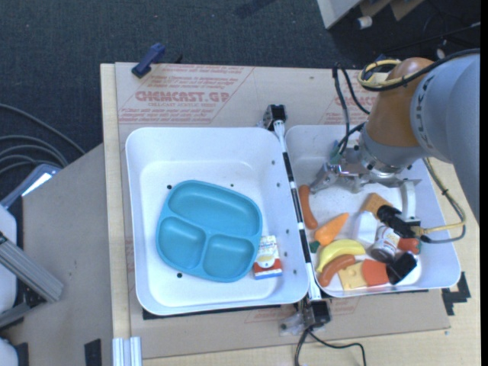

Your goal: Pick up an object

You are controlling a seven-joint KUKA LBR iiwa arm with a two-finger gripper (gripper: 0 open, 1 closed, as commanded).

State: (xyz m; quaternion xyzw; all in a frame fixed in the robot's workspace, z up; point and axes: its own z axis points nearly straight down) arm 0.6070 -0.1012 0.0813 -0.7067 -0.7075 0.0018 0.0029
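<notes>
- Two white bins sit side by side on a cardboard-covered bench (191, 90).
- Left bin (145, 204) holds a blue divided plate (207, 231) near its centre, three compartments, lying flat.
- A small carton (267, 255) with red and white print lies at the plate's 4 o'clock, touching or just beside its rim.
- Right bin (442, 269) holds a cluster of toy food toward 6 o'clock.
- A carrot (331, 229) lies tilted in the middle of the right bin, at 12 o'clock from a banana (340, 252).
- An orange sausage-shaped piece (307, 206) lies along the bin's left wall, at 10 o'clock from the carrot.
- A red piece (336, 270) lies under the banana; a yellow slice (351, 279) and another red piece (374, 273) lie close by.
- A small bottle (385, 242) with a dark cap lies at 3 o'clock from the banana.
- A black piece (402, 268) lies at 5 o'clock from the bottle.
- An orange wedge (374, 203) lies at 11 o'clock from the bottle.
- The arm (427, 105) reaches in from 3 o'clock, orange band above the wrist, over the right bin's far half.
- Gripper (347, 172) hangs over the upper part of the right bin, at 12 o'clock from the carrot.
- Fingers are blurred against the white floor; cannot tell whether the claw is released or clenched, and nothing is seen between them.
- A blue clip (148, 59) lies at the bench's 11 o'clock corner.
- Black clamps (274, 116) sit where the bins meet, at 12 o'clock and 6 o'clock.
</notes>
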